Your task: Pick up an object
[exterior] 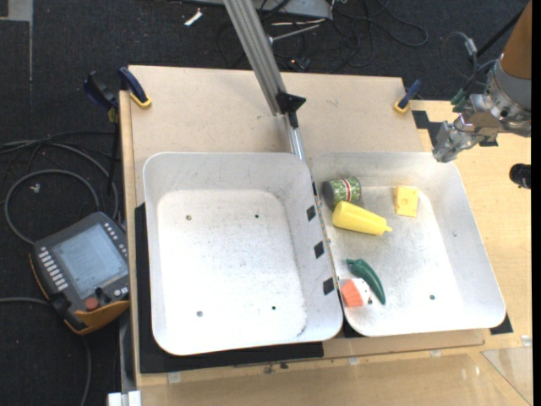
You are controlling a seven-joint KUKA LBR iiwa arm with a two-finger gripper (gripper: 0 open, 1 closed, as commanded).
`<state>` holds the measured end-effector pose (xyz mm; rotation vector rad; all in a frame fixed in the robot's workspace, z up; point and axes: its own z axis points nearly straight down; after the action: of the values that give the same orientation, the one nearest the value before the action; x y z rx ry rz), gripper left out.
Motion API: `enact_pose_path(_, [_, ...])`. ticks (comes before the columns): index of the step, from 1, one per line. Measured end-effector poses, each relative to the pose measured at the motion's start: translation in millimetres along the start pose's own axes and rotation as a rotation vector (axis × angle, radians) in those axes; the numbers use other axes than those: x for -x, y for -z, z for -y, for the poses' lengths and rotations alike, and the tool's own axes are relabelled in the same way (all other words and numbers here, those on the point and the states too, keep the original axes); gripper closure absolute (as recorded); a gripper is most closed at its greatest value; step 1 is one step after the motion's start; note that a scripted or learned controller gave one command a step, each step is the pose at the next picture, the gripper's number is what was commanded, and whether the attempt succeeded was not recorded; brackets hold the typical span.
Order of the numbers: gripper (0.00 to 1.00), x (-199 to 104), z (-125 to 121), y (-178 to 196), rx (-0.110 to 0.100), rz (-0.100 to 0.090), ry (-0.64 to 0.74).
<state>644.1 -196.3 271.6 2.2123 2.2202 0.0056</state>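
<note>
I see my hand (445, 146) hanging over the top right corner of the right bin (473, 252), above the rim; I cannot tell how it stands. The closest thing is the yellow block (407, 201), lying in the bin at about 7 o'clock from the hand, near but apart. Further that way lie the yellow cone (359, 218) and the green can (345, 189), touching each other. The green pepper (367, 279) and orange piece (353, 293) lie well apart from the hand, around 7 o'clock too
</note>
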Motion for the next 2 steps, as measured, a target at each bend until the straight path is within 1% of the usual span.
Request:
enact_pose_path(1, [1.0,-56,15,-13,-0.009,-0.005,0.004])
enact_pose_path(2, [1.0,-120,21,-15,-0.009,-0.005,0.006])
